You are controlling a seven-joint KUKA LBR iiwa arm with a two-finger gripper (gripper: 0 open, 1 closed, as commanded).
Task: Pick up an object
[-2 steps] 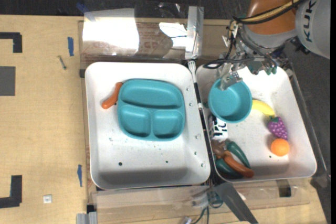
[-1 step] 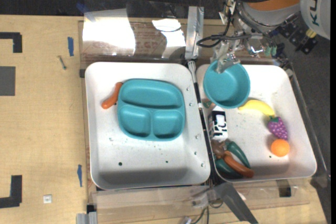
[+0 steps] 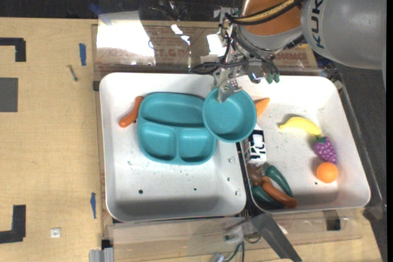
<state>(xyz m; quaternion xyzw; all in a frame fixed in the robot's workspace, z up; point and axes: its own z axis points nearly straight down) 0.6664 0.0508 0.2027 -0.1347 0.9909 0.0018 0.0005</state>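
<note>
Jaws (image 3: 228, 88) pinched shut on the upper rim of a teal bowl (image 3: 230, 116), bowl tilted over the divide between the two bins, overlapping the teal divided plate (image 3: 172, 127) in the left bin (image 3: 116, 150).

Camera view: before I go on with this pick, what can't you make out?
- Gripper: fingers lost in cables and glare above the teal bowl; grasp unclear.
- Orange item: mostly behind the bowl.
- Orange piece: partly under the divided teal plate.
- Dark green and brown items: overlapping, shapes unclear.
- Black-and-white object: too small to identify.
</note>
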